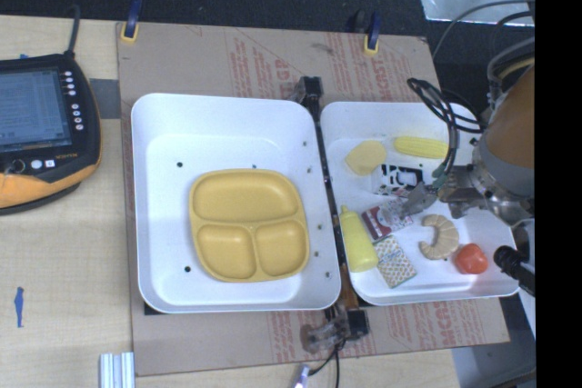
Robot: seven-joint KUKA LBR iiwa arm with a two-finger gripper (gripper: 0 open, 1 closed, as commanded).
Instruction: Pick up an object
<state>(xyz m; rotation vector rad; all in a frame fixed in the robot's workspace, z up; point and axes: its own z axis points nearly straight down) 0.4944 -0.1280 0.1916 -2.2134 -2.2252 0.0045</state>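
The right bin point(337, 132) holds several small things: a pale yellow chip-like piece point(366, 156), a corn cob point(421, 145), a black-and-white card point(400, 176), a yellow bottle point(356, 240), a dark red wrapper point(374, 222), a patterned packet point(395, 261), a croissant point(441, 236) and a red tomato point(470, 259). My gripper point(414, 201) reaches in from the right and hangs low over the bin's middle, just below the card and up-left of the croissant. Nothing shows clearly in its grasp.
The left bin point(155, 159) carries a yellow divided plate point(247, 224). A tablet-like pendant point(41, 127) lies at the far left of the bench. Black cables point(436, 109) loop over the right bin's back edge. Clamps point(371, 32) hold the cardboard base.
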